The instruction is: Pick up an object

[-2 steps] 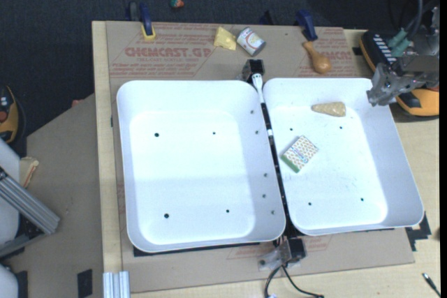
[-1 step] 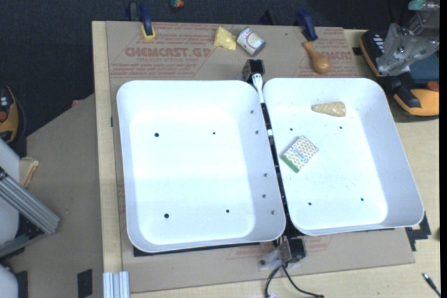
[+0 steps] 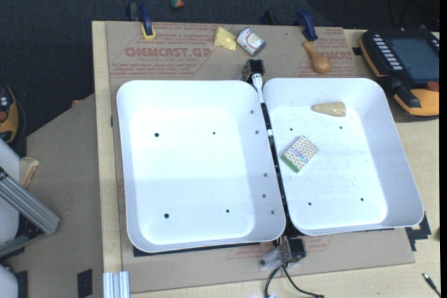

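Two objects are seen in the right bin [image 3: 391,150]: one patterned block [image 3: 300,153], tilted diagonally near its left wall; one tan piece [image 3: 329,109], laid crosswise toward its far side.

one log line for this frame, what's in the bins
right white bin: patterned small box, tan lumpy piece | left white bin: nothing picked | bench behind: yellow wedge

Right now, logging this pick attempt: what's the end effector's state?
End effector: cannot be told from this camera view; nothing here shows it holding an object.
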`<state>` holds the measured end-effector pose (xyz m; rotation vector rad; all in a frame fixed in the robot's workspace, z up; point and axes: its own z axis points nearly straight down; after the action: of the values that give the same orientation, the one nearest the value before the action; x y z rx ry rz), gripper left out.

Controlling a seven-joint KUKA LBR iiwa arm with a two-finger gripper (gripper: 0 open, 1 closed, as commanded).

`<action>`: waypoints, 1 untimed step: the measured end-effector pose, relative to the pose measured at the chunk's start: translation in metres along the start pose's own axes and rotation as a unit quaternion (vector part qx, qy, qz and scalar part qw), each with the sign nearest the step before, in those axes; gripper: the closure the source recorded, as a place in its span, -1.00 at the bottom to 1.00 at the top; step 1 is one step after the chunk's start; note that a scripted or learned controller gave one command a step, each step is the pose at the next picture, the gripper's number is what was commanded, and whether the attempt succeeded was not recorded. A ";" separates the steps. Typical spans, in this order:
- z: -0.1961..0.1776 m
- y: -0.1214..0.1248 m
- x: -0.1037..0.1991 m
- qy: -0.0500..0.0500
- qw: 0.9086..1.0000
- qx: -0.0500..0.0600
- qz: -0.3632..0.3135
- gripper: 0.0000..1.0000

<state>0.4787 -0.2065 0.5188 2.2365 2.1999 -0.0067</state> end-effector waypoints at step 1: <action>-0.001 0.002 0.008 0.002 1.000 -0.002 -0.008 -1.00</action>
<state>0.4810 -0.1981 0.5200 2.2186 2.2187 0.0008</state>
